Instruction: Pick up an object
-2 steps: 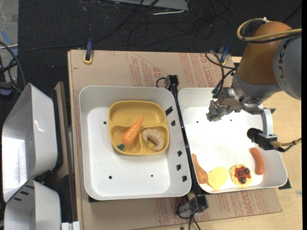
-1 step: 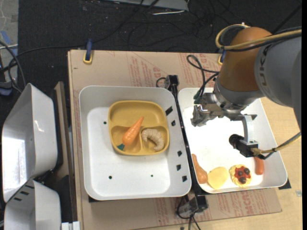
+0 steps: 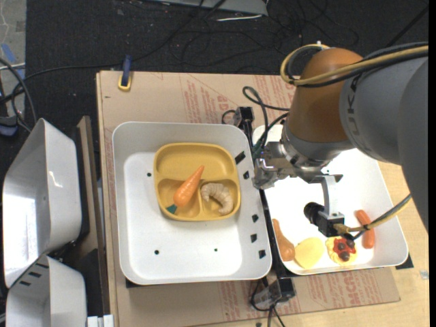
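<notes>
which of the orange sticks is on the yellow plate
The carrot, lying aslant on the plate in the left bin. The other two, a long piece and a short one, lie bare in the right bin.

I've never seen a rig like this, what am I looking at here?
That is a grey robot arm with an orange band, seen by one camera above the bench. It reaches from the right over the right white bin, where lie a long orange toy, a pale yellow round toy and a yellow-and-red toy. The left white bin holds a yellow divided plate with an orange toy carrot and a pale shrimp. Whether the arm holds anything, I cannot tell.
</notes>
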Available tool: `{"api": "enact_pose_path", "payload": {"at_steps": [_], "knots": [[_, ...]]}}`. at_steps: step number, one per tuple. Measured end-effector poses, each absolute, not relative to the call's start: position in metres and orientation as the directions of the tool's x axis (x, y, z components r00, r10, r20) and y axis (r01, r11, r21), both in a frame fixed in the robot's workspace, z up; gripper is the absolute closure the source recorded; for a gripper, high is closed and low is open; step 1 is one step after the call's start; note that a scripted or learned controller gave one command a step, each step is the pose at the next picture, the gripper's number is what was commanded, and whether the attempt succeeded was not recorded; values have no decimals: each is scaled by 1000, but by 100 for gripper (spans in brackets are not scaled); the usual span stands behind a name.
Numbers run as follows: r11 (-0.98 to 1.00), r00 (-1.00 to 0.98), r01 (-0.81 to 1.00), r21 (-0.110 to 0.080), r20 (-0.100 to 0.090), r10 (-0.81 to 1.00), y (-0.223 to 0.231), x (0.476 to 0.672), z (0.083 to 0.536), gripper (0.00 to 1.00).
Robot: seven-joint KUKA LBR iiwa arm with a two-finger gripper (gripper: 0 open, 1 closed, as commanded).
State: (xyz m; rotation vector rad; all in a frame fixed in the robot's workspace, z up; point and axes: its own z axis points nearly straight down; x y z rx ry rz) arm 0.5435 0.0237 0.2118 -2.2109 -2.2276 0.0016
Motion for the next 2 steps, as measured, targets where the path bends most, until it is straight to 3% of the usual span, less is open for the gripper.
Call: {"api": "enact_pose_path", "payload": {"at_steps": [1, 2], "knots": [[9, -9, 1000, 1, 2, 1000, 78, 531, 234, 100], [2, -2, 1000, 0, 0, 1000, 74, 531, 233, 0]]}}
